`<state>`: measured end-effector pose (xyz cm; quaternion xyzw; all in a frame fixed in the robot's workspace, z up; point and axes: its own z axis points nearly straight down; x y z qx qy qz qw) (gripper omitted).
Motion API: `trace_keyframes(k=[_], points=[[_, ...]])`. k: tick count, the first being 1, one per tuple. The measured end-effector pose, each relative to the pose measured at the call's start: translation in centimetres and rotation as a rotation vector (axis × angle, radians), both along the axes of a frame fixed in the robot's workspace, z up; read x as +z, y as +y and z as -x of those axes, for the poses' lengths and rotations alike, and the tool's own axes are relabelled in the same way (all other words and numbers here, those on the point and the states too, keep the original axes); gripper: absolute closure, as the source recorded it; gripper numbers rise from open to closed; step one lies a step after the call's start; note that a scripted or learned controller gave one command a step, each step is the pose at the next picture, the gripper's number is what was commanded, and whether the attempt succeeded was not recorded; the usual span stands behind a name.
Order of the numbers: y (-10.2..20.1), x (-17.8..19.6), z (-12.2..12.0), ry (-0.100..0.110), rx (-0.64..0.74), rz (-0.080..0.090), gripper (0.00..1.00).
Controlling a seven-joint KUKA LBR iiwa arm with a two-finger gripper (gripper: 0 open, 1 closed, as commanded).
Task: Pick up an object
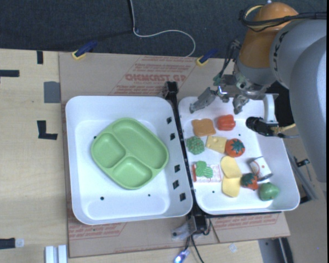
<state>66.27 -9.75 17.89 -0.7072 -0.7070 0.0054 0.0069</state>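
**Observer:** Claw position?

**Me:** My claw hangs over the far end of the right bin, near the divider between the two bins. Fingers spread apart, one reaching left toward the bin's far left corner, the other on the right. Nothing between them.

**Observer:** Contents below you?

**Me:** Toy food, all loose in the right bin. Nearest my claw: a brown bread slice and a red piece just beside it on its right. Next row toward the camera: green broccoli, a yellow cheese wedge, a red tomato with green top. Then a green-and-red flat item by the bin's left wall, two yellow pieces stacked close, a small white-and-dark item, and a green piece near the bin's near right corner.

**Observer:** Left bin?

**Me:** The left bin holds a green divided plate, three compartments, lying flat at a slant.

**Observer:** Surroundings?

**Me:** Both bins sit on cardboard on the table. A white cable loops across the dark area beyond
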Motion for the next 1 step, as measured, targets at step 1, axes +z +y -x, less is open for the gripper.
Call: trace_keyframes(k=[1], points=[[0.02,0.85,-0.27,-0.013,0.003,0.002,0.00]])
